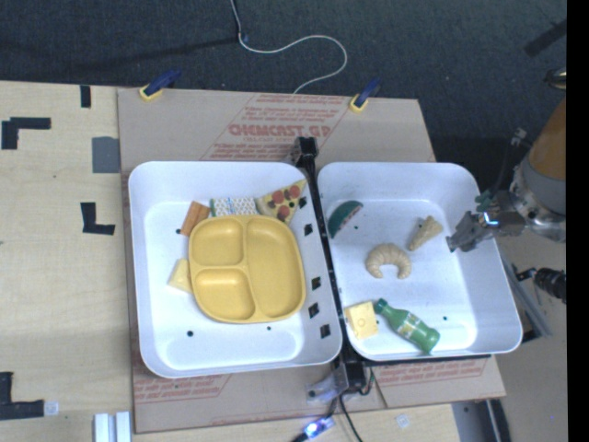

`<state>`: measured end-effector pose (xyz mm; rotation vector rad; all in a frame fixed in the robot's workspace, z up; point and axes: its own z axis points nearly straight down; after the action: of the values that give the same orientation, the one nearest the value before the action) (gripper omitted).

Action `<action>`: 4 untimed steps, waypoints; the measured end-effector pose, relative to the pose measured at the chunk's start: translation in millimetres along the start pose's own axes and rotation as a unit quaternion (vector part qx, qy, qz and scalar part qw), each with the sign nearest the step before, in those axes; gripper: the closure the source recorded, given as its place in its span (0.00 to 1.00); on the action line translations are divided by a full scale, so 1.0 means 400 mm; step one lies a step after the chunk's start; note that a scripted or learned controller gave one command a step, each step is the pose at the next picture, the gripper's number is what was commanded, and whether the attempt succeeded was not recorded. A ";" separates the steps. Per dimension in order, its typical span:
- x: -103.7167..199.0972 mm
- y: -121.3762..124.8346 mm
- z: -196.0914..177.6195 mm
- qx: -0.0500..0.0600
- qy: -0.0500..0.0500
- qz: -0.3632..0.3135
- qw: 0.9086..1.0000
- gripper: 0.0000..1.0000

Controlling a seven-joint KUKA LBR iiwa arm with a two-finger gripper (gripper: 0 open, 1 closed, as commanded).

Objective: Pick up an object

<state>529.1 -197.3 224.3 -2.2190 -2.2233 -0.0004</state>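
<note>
The gripper (467,232) hangs at the right rim of the right bin (488,288), dark and small in the view; whether its jaws are apart or together I cannot tell, and nothing shows between them. The arm (543,178) reaches back from it toward the right edge.

Nearest the jaws, just to their left, lies a pale wedge (424,232) on the bin floor, apart from them. A little farther left and lower sits a croissant (389,261), tan and curved. Below the jaws and to their left, near the front wall, a green bottle (407,327) lies on its side, its neck toward a yellow cheese block (362,320) that lies just beside it. Farther left again, close to the divider, is a green slice (344,214).

Beyond the divider, well apart from the jaws, the left bin (152,247) holds a yellow tray (247,268) with three compartments. Along the tray's far edge lie a pizza slice (284,199), a speckled piece (232,207) and an orange strip (194,217); a yellow piece (179,275) sticks out at its left side.

Both bins rest on cardboard (267,127).
</note>
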 end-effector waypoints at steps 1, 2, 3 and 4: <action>0.134 -0.009 0.025 0.001 0.001 -0.002 1.000 1.00; 0.291 -0.027 0.023 0.001 0.001 -0.003 1.000 1.00; 0.400 -0.047 0.015 0.002 0.001 -0.002 1.000 1.00; 0.535 -0.083 -0.023 0.001 0.001 -0.003 1.000 1.00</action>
<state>495.4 16.7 233.6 -2.2102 -2.2280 -0.0001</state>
